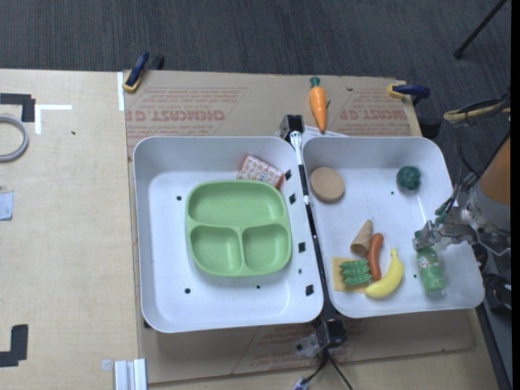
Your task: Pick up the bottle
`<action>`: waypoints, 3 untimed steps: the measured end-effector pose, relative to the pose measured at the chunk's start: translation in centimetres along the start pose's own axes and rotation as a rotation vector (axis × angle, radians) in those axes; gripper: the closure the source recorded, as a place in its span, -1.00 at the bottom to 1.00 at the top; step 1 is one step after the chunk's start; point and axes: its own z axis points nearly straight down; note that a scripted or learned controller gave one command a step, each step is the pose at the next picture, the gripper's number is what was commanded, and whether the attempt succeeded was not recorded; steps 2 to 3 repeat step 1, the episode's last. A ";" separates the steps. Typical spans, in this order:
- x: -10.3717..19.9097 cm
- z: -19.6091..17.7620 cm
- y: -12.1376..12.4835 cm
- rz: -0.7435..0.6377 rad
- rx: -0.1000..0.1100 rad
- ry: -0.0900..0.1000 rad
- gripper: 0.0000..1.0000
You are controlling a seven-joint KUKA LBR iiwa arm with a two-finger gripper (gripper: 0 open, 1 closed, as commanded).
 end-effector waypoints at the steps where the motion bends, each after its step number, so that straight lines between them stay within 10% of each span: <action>1: 5.5 -8.7 4.6 -0.198 -0.002 -0.003 1.00; 3: 5.5 -8.7 4.6 -0.198 -0.002 -0.003 1.00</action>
